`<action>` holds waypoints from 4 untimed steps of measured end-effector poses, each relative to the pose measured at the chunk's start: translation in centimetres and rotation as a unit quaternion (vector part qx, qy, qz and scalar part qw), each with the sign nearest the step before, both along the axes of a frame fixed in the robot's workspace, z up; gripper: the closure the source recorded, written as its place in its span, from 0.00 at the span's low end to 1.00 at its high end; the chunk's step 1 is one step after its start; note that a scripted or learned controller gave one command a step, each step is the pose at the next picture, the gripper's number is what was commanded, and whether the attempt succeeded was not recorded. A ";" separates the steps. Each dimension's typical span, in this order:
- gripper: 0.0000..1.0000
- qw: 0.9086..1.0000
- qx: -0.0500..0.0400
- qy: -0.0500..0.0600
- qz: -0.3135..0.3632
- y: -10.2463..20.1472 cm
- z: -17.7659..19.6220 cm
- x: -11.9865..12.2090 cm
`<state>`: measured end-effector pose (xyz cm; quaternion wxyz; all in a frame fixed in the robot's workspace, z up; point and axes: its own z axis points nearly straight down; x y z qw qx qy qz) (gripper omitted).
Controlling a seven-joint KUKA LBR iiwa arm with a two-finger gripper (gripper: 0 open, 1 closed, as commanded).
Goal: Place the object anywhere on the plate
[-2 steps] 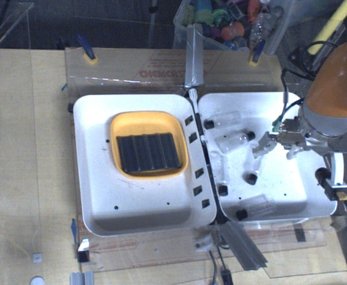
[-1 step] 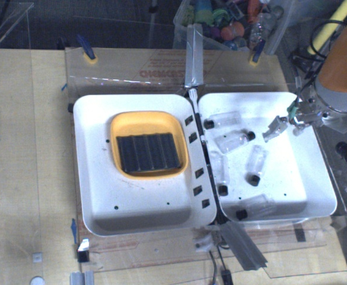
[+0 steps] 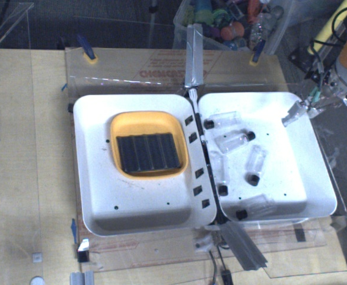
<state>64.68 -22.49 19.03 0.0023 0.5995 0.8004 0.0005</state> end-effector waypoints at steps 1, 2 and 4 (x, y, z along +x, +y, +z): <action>0.00 0.988 -0.001 -0.001 0.156 0.4 0.3 2.2; 0.00 0.951 -0.002 -0.002 0.310 0.3 1.3 2.2; 0.00 0.842 -0.002 0.000 0.539 0.3 1.9 0.6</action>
